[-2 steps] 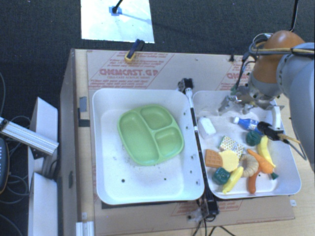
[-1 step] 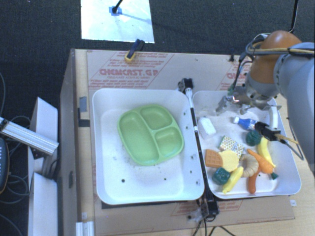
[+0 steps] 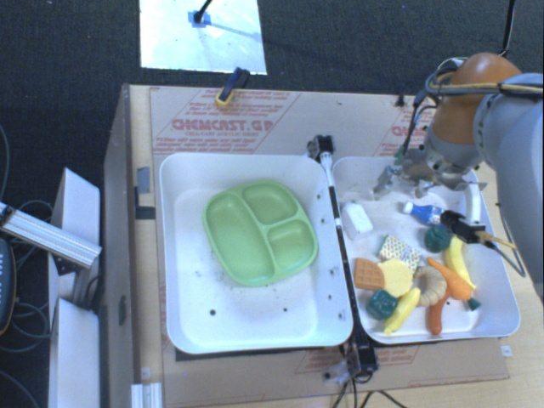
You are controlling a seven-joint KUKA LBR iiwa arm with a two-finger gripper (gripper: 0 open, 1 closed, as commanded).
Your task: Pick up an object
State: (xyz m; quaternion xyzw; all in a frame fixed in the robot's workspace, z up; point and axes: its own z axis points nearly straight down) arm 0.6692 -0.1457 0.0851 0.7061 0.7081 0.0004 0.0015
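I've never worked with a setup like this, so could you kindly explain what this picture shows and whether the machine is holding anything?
One camera, fixed above a bench, looks down at a slant. The grey arm with the orange band reaches in from the right; its gripper hangs over the back of the right bin. I see nothing between its fingers. That bin holds small toy foods: a banana, a carrot, a waffle, a white block and others. The left bin holds a green divided plate.

Dark carpet floor (image 3: 68, 49) around a wooden bench (image 3: 255, 117); pale sheet (image 3: 200, 24), perhaps paper.
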